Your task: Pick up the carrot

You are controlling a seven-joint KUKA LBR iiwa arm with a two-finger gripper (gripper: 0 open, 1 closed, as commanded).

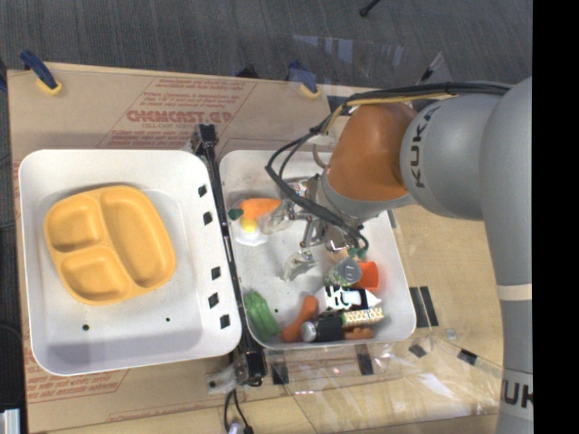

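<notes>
Your carrot (258, 208) lies in the right bin (398, 242), at its far left corner, its long axis running left to right with the green top (236, 213) toward the left wall. It looks smooth and plastic, orange, tapered, resting against a white-and-yellow fried-egg toy (251, 231). The grey arm (470, 161) reaches in from the right, its orange band (366, 152) over the bin's middle, wrist bent downward. The gripper (303, 242) hangs just right of the carrot; you cannot tell how wide it stands. The left bin (36, 269) holds a yellow, three-compartment tray (109, 242).
</notes>
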